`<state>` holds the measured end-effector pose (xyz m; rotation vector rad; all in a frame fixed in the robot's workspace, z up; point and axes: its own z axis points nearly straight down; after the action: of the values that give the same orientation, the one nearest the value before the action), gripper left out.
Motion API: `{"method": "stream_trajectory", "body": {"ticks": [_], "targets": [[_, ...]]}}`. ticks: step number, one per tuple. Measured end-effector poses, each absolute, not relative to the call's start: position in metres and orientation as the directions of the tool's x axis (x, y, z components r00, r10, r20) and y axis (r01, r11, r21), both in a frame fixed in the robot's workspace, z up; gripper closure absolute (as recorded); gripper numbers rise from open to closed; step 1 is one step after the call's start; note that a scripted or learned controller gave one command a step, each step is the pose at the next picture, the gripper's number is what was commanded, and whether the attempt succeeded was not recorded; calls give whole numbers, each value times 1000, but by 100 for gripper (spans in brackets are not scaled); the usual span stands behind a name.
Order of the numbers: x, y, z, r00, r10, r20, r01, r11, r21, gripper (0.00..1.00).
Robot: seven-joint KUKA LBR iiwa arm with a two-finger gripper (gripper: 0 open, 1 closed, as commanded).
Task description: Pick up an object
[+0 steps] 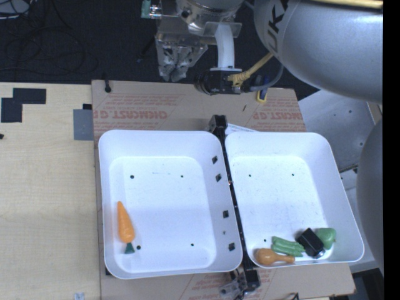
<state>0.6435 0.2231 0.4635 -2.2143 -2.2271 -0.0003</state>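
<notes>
The gripper (178,58) hangs high up at the back of the bench, behind both bins. Nothing is between its fingers, but it looks blurry, so I cannot tell how wide they are.

The carrot (125,225) lies well apart from it, down in the near left corner of the left bin (156,141). Its long side runs front to back, close beside the left wall. It is orange, with a small green top at the near end.
</notes>
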Motion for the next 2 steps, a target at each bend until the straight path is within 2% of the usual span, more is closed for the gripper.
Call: {"method": "stream_trajectory", "body": {"ticks": [1, 2], "targets": [[644, 244, 452, -2, 1000, -2, 1000, 2, -6, 100], [644, 185, 441, 5, 1000, -4, 1000, -5, -6, 100]]}}
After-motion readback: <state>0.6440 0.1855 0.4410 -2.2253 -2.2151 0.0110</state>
